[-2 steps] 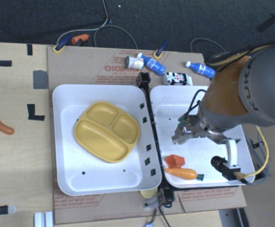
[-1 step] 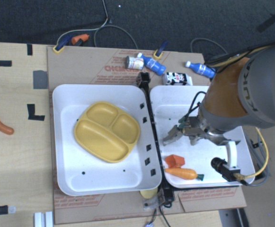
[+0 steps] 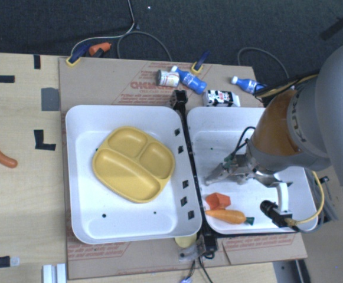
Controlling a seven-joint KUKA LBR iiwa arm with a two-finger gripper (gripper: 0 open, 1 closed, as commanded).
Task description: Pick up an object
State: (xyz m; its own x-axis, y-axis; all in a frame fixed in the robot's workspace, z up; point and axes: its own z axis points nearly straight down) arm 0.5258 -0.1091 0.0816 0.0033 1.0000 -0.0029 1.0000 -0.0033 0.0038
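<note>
**Pincer low in the right bin, toys just beneath it**

The likeliest targets lie at the near edge of the right bin (image 3: 289, 131): a small red-orange piece (image 3: 218, 200) and, just beside it toward the near wall, a toy carrot (image 3: 226, 216) lying flat with its green tip pointing toward the bin's right side. Both rest loose on the bin floor, apart from the arm.

The pincer (image 3: 218, 173) points toward the divider between the bins, close above the red-orange piece, apparently lined up for a descent onto it. How far it stands open I cannot tell; nothing is visibly gripped.

The left bin (image 3: 77, 158) carries a yellow divided plate (image 3: 134, 164) at its centre. Small bottles (image 3: 183, 78) lie on the worktop beyond the bins' far edge, and a toy sausage (image 3: 1, 154) near its left edge.
</note>
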